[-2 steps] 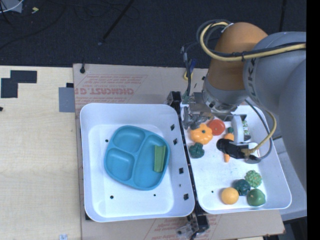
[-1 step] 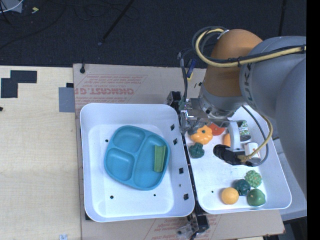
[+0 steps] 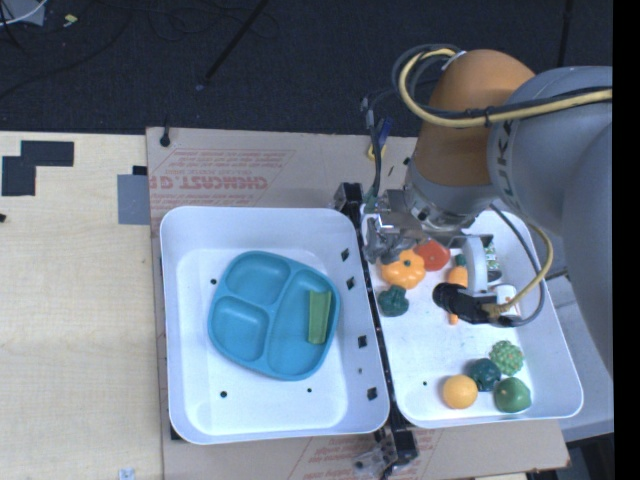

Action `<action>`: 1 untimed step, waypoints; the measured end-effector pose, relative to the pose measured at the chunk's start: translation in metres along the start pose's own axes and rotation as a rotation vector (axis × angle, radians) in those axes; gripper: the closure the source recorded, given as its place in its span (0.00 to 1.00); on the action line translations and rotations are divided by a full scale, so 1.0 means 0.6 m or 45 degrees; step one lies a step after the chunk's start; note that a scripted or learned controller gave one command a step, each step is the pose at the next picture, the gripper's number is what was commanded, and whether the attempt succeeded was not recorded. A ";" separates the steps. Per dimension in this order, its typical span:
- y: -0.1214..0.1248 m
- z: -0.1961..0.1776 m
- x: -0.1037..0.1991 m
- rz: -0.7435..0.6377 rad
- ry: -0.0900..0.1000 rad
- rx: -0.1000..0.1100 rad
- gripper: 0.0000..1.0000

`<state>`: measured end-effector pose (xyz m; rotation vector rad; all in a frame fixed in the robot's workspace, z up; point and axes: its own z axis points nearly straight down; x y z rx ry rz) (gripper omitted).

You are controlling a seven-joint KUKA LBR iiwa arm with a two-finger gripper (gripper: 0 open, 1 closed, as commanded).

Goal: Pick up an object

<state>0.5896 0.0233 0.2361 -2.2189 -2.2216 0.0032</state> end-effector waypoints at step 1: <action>-0.010 0.031 -0.004 0.002 -0.001 0.005 1.00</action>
